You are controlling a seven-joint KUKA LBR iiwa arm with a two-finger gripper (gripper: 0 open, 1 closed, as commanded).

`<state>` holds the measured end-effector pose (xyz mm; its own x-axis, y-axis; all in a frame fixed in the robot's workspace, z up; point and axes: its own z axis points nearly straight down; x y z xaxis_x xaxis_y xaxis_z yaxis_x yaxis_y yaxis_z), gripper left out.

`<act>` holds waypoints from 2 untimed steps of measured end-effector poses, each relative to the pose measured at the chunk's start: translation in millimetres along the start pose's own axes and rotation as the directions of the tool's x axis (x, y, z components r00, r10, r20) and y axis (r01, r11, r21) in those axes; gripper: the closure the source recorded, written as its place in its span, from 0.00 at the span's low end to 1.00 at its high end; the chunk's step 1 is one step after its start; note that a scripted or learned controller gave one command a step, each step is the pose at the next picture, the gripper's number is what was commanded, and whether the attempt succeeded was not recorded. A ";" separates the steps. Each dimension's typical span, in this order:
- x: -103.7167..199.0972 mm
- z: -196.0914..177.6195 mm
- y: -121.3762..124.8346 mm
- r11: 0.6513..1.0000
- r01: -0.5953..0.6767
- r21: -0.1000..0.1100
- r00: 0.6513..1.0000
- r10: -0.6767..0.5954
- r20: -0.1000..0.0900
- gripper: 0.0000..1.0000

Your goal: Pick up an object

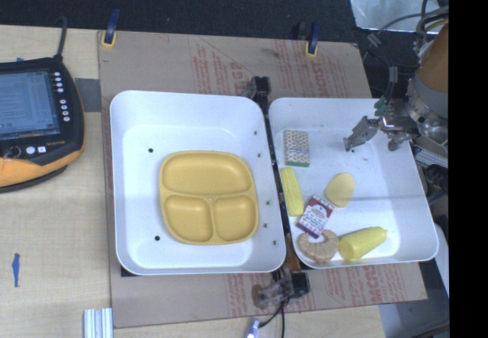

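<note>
Pincer [375,135] hangs open and empty at the right bin's [427,210] one o'clock; the lemon [339,189], probably light, rigid and slick, suits a mid-body grip.

Behind the pincer [378,133], the grey arm with its orange band [435,62] is cut off at the right. Below-left of the pincer, the small red-and-white sachet's [315,216] print is too small to read.

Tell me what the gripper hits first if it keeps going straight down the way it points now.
Probably bare bin floor. The gripper, fingers spread, hangs over the upper right of the right bin, right of the patterned packet and above the yellow lemon. Height is unclear from this slanted view.
</note>
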<state>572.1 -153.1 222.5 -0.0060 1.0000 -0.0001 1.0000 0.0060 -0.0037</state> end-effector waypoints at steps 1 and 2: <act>-3.6 119.1 -10.0 1.000 0.000 0.003 1.000 0.000 0.000 0.00; 5.6 131.0 -20.6 1.000 -0.001 0.001 1.000 0.001 0.000 0.00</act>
<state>550.9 -147.7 91.6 -0.0045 1.0000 -0.0004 1.0000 0.0045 -0.0051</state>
